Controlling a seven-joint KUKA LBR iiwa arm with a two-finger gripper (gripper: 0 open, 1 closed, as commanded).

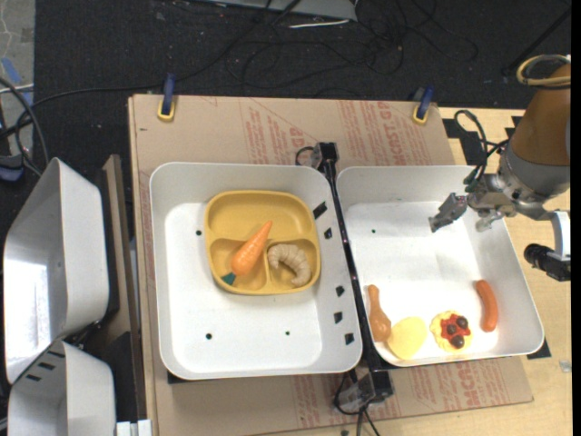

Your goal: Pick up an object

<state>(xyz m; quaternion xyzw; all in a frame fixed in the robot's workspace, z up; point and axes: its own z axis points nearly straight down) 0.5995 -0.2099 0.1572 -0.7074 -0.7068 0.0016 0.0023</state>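
While the arm (545, 143) reaches in from the right, I see the gripper (465, 212) hanging over the upper right part of the right bin (408, 243), nothing between its fingers. One dark finger (447, 214) points left-down, the other (486, 222) sits further right; looks like a wide gap between them, though the slant makes that hard to call for sure.

Pickable items in the right bin all lie along its near edge, well apart from the gripper:
- orange sausage (488, 304), near the right wall, lying roughly lengthwise
- small round pizza-like toy with dark and red toppings (452, 330), just left of the sausage
- pale yellow disc (408, 336), just beside the pizza toy
- tan drumstick-shaped piece (377, 313), touching or nearly touching the disc, close to the left wall

Left bin (182, 271) holds a yellow divided plate (259, 209). On it: a toy carrot (251, 249) lying at a slant across the divider, and a pale curled shrimp-like piece (290, 263) in the lower right compartment.

Both bins sit side by side on a cardboard sheet (272, 130) on the desk, clamped at the far edge by two yellow clamps (166, 109) (422, 109). Cables (272, 34) run over the dark floor beyond.
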